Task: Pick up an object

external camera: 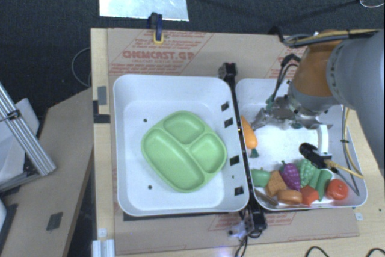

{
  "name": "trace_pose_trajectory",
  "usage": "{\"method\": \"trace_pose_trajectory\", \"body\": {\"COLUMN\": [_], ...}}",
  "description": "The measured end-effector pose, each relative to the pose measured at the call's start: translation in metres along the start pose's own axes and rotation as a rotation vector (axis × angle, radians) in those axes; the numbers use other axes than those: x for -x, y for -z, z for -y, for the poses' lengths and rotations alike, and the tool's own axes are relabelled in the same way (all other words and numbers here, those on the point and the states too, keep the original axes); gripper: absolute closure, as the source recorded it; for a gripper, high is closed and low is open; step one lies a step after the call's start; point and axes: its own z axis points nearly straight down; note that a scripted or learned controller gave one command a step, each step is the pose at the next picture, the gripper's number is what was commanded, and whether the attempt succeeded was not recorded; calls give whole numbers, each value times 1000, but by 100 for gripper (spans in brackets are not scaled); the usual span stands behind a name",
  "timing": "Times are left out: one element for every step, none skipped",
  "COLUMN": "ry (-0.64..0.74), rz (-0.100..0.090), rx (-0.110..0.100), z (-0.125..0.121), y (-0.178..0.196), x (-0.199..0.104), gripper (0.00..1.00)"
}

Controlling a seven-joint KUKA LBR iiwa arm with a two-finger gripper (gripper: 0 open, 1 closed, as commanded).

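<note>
arm [337, 72]: over right bin's [352, 147] far edge | gripper [278, 119]: low in that bin, whether it is released or clenched cannot be told | carrot [249, 135]: at right bin's left wall | toy foods (grapes [290, 174], tomato [337, 189]): heaped along its near edge | left bin [129, 129]: holds green divided plate [183, 150], centred

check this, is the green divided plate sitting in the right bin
No, the green divided plate lies in the left bin.

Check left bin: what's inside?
The left bin holds a green divided plate with three compartments, nothing visible in them. Bin floor beneath the plate is covered.
</note>
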Motion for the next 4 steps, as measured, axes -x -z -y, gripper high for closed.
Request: {"method": "trace_pose_trajectory", "body": {"ry": [0,4,4,5], "rz": [1,1,1,0], "rx": [7,10,12,5], "z": [-2,-7,-8,-9], "y": [14,79,144,143], "x": [0,0,2,2], "gripper": [100,100,100,100]}}
